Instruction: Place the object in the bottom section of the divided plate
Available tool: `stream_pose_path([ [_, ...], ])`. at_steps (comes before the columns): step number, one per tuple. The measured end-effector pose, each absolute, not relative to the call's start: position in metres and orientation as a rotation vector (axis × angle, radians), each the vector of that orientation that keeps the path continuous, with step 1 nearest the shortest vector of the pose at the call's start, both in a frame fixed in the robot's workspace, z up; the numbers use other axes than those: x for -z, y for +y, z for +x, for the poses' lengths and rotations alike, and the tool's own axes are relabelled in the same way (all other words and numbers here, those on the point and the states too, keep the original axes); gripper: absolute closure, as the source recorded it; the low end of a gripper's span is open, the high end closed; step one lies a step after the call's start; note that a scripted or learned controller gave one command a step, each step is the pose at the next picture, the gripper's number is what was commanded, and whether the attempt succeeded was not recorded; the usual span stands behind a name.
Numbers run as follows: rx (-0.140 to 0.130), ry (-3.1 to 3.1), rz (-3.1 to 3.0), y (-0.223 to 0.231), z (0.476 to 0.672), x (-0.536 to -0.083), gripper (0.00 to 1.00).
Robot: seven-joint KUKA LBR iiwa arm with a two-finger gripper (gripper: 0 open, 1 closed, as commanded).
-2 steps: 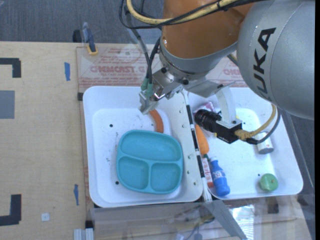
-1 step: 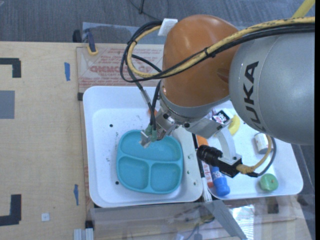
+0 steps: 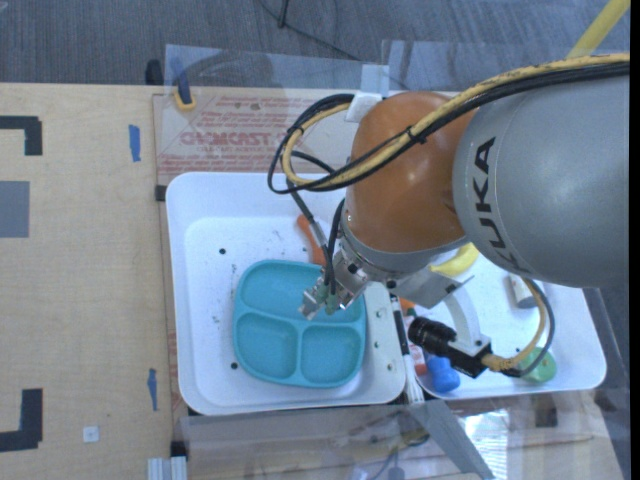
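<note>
A teal divided plate (image 3: 270, 338) lies in the left white bin (image 3: 200, 268), with one wide section at the back and two smaller sections at the front. My gripper (image 3: 321, 305) hangs over the right part of the plate, near the ridge between the wide section and the front right one. The big orange and grey wrist covers everything behind it. A thin orange object (image 3: 306, 231) pokes out from under the wrist, just behind the plate on the bin floor. I cannot make out anything between the gripper's tips.
The right bin (image 3: 580, 358) holds a yellow item (image 3: 462, 260), a blue object (image 3: 441, 374), a green one (image 3: 541, 369) and a small pale piece (image 3: 520, 290). Cables loop over the arm. A light wooden bench top (image 3: 80, 268) lies to the left.
</note>
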State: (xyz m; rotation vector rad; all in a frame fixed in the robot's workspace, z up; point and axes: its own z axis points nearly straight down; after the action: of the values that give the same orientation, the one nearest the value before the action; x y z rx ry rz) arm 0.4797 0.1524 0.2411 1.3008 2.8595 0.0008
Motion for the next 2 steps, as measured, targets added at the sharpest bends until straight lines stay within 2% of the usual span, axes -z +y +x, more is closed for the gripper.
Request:
stream_pose_path([
  [1, -0.001, 2.708, 1.588, 0.080, 0.498, -0.411, 1.00],
  [2, -0.001, 2.779, 1.466, 0.111, 0.479, -0.179, 1.00],
])
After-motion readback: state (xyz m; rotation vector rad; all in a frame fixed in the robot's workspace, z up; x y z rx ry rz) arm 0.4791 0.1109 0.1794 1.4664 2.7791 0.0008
